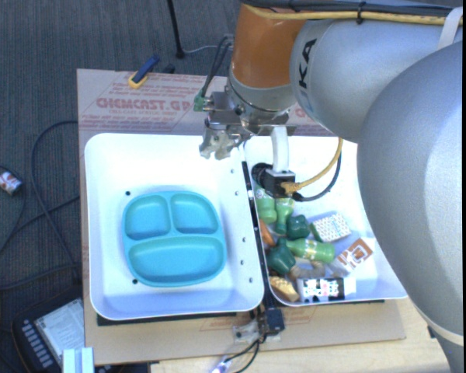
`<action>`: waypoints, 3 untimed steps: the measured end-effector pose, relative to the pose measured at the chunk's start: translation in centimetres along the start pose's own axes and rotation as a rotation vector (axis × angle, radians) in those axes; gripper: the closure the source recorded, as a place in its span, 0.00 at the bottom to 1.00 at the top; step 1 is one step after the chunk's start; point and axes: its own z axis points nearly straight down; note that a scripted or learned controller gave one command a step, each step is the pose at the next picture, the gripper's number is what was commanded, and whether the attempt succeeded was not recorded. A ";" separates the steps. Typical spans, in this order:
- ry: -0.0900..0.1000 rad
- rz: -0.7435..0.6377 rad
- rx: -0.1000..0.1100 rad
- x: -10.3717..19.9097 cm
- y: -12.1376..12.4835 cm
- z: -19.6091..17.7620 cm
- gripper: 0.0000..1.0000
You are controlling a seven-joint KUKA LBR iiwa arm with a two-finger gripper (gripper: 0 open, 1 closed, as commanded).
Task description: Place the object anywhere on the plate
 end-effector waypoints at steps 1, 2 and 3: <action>0.002 -0.003 0.000 7.5 1.9 -0.4 1.00; 0.003 -0.002 -0.002 10.8 1.8 -6.0 1.00; -0.001 0.000 0.002 10.9 5.0 -0.5 1.00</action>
